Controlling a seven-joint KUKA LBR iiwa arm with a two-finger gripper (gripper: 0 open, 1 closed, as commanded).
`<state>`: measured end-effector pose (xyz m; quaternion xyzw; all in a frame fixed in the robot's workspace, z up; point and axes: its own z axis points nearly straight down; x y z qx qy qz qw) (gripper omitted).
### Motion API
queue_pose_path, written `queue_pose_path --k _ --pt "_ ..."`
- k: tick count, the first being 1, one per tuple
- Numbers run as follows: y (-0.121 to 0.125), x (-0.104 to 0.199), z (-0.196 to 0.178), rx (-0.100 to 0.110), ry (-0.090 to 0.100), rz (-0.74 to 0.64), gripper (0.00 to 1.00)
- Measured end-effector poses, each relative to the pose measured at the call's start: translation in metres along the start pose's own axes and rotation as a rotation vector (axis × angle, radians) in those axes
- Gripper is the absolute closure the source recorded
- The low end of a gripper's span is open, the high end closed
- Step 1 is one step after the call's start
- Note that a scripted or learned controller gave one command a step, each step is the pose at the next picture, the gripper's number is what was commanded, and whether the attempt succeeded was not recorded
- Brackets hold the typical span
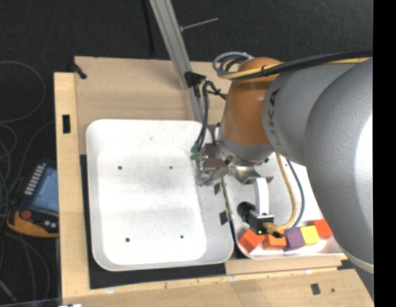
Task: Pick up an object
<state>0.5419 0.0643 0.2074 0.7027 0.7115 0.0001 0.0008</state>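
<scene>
Approach step: gripper (209,166) is hovering at the left bin (150,194) edge, grip state can't tell. Blocks (293,238) are sitting in the right bin (300,254) near corner, so it's needing a shift over them, then a descent.

Bench (121,88), centre frame, bearing two bins: left bin (146,190) at centre-left; right bin (299,254) at lower right, beneath the arm (325,139), with several blocks (293,237) along its lower edge.
</scene>
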Motion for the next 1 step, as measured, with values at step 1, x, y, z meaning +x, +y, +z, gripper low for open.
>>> queue_pose_path --k 1 --pt "0.0186 -0.0227 0.0114 0.000 -0.002 0.016 1.00"
